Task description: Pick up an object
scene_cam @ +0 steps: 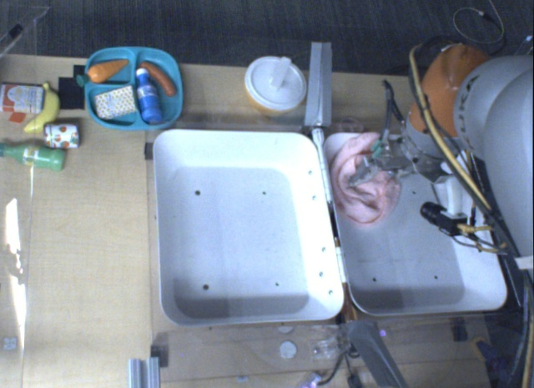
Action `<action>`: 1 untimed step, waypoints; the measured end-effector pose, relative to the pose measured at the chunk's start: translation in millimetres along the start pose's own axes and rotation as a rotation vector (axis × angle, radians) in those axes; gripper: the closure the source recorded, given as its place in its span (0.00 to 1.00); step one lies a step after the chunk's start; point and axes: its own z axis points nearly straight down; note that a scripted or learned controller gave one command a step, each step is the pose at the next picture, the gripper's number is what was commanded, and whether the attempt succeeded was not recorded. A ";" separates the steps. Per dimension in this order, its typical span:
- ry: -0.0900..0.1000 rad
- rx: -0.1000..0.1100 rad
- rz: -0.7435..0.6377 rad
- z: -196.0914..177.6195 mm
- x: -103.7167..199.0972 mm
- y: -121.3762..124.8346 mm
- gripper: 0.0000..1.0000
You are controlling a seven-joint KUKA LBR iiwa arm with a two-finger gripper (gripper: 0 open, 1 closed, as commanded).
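Note:
A crumpled pink cloth (360, 188) lies in the upper left corner of the right bin (417, 269), against the wall it shares with the other bin. My gripper (372, 166) reaches in from the right and sits low on the cloth's upper right part, touching or pressed into its folds. The cloth bunches around the gripper's tip and hides it. The grey arm with its orange band (446, 78) fills the right side above the bin.
The left bin (242, 228) stands beside it. Beyond the bins are a white lidded cup (275, 84) and a blue divided tray of toy food (133, 86). A banana, a small can and a green bottle (33, 156) lie at the far left.

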 end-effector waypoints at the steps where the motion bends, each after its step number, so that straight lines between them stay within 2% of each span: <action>1: -0.002 -0.004 -0.096 -1.5 11.4 -30.0 0.00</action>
